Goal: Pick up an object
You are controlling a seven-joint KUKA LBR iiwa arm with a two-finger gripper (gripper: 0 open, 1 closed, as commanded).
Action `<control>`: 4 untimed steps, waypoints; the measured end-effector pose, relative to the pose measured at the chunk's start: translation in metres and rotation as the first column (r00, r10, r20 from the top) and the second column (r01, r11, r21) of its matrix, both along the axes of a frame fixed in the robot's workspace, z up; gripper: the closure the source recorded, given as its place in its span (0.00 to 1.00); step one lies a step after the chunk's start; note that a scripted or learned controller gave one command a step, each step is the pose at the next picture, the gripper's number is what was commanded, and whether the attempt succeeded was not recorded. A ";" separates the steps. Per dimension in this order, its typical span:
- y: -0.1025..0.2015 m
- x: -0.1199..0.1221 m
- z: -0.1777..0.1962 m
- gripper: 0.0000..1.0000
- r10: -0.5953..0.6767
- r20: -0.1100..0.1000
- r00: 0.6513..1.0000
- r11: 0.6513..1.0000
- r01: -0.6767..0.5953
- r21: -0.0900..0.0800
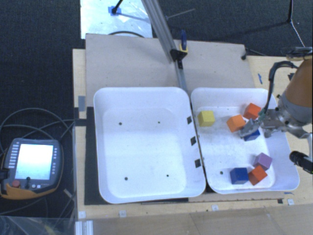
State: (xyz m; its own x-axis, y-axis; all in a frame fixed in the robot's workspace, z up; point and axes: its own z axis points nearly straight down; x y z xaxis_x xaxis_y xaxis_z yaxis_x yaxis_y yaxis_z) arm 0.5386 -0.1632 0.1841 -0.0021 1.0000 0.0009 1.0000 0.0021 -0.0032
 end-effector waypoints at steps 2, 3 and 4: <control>0.003 -0.005 -0.095 0.00 0.001 0.002 1.000 1.000 -0.001 0.000; 0.002 -0.004 -0.082 1.00 0.002 0.007 1.000 1.000 -0.002 -0.002; 0.009 0.006 -0.031 1.00 0.003 0.010 1.000 1.000 -0.003 -0.002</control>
